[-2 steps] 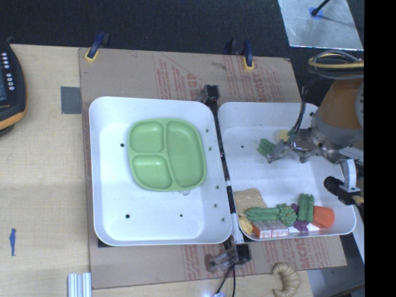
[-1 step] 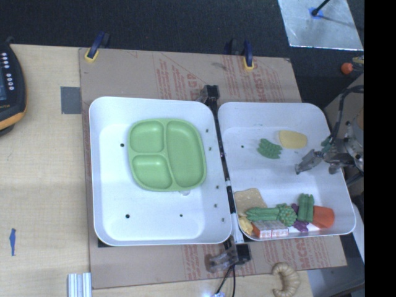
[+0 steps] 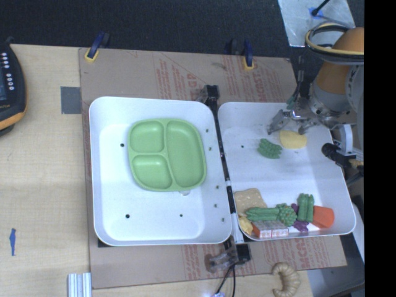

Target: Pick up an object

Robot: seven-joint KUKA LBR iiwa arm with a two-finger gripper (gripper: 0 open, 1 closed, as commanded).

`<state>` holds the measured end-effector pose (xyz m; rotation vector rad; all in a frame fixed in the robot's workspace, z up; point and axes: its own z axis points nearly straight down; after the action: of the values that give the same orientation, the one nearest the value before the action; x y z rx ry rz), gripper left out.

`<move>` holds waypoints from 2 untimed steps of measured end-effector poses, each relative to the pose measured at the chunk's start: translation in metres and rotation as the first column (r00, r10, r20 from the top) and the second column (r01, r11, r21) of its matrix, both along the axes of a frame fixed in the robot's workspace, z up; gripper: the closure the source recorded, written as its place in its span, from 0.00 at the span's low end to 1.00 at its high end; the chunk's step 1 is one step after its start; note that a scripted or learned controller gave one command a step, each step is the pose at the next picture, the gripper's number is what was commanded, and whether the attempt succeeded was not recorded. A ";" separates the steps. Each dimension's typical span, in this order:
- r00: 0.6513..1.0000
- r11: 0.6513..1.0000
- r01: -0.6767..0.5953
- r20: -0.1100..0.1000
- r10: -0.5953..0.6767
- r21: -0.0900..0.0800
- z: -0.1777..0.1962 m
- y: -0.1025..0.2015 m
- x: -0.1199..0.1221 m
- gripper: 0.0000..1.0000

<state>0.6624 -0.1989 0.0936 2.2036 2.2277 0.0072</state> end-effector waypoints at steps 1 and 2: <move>1.000 1.000 0.009 -0.017 -0.009 0.002 -0.002 -0.014 -0.071 0.00; 1.000 1.000 0.004 -0.006 -0.004 0.001 -0.001 -0.012 -0.004 0.00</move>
<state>0.6586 -0.2114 0.0931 2.2119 2.2262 0.0023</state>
